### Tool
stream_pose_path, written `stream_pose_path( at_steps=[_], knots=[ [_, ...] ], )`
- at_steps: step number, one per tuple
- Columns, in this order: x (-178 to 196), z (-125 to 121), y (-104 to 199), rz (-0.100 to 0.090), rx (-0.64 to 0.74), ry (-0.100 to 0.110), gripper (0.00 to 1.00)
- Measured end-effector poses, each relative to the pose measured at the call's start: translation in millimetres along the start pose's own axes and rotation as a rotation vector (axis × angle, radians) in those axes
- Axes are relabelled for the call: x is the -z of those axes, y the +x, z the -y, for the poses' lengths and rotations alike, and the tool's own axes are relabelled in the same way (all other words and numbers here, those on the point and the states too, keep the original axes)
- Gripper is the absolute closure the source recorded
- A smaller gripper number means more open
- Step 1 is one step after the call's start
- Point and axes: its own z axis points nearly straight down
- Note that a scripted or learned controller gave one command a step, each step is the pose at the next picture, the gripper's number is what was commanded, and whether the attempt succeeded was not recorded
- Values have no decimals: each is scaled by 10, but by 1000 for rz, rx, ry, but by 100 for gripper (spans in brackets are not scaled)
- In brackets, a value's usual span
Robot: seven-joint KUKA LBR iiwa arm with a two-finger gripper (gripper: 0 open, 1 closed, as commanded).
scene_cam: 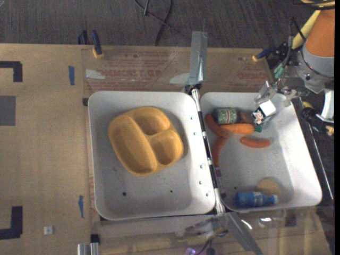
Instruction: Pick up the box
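Note:
The box [264, 111] is small and white with red, green and dark print on its lower end. It hangs tilted over the back of the right bin [297, 163], just above the carrot [237, 128]. My gripper [269, 103] reaches in from the upper right, below the orange band, and is shut on the box's upper end. The printed end sticks out below the fingers, towards the carrot.
In the right bin lie a green can [226, 115], sausages [255, 141], a blue bottle [255, 198] and a tan round piece [269, 185]. The left bin [106, 195] holds a yellow divided dish [145, 139]. A metal divider [208, 158] separates the bins.

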Motion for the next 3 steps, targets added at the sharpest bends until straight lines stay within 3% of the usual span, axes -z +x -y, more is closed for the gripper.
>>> stream_pose_path(
  at_steps=[1,2,3],
  knots=[
    [-997,697,-656,0,-191,0,0],
    [-1292,-248,-567,0,-278,3,0],
    [-1576,227,18,0,-343,-3,0]
  ],
)
